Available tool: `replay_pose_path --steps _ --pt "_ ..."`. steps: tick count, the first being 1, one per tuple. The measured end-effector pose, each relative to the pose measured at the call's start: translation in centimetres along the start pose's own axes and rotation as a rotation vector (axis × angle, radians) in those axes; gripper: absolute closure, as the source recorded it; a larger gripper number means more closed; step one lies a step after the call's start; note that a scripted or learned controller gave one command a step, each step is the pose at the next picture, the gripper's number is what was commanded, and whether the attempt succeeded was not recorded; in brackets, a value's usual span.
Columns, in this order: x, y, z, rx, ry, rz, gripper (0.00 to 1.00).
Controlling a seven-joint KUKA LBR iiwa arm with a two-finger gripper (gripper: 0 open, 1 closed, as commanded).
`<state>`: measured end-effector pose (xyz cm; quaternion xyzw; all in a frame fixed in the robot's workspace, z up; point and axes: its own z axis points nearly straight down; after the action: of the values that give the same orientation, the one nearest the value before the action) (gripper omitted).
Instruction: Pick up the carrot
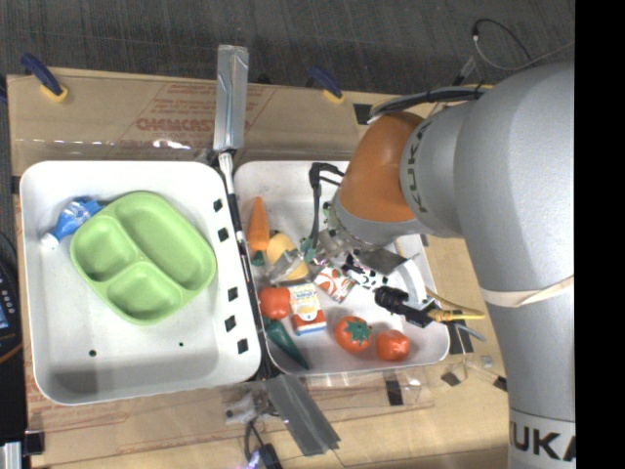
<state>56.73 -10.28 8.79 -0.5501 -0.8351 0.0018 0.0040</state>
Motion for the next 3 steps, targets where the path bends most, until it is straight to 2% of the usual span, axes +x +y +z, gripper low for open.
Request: replay_pose_path --steps 1,2,3 --pt "0.0 0.0 -0.6 0.006 0.003 -0.007 1.0" --pt "0.1 -0.1 -1.2 0.013 0.007 -0.013 1.0" --pt "-2.2 -0.7 -0.7 0.001 0.001 0.81 1.0"
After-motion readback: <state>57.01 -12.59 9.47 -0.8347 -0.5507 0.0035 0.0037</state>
